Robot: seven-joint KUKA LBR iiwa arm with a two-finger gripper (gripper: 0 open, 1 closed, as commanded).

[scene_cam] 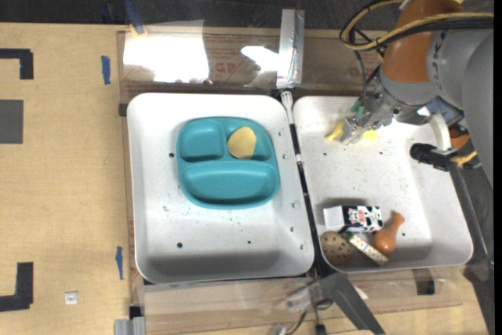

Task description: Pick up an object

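My gripper is low over the back left part of the right bin, with the grey arm and its orange band reaching in from the right. A small yellow object lies on the bin floor right at the gripper's tip, partly hidden under it, and I cannot make out whether it is gripped. At the right bin's front lie a white box with a black-and-white print, an orange-brown piece and a tan perforated disc.
The left bin holds a teal divided plate with a yellow round object in its back right compartment. A metal divider separates the two bins. Yellow cables loop above the wrist.
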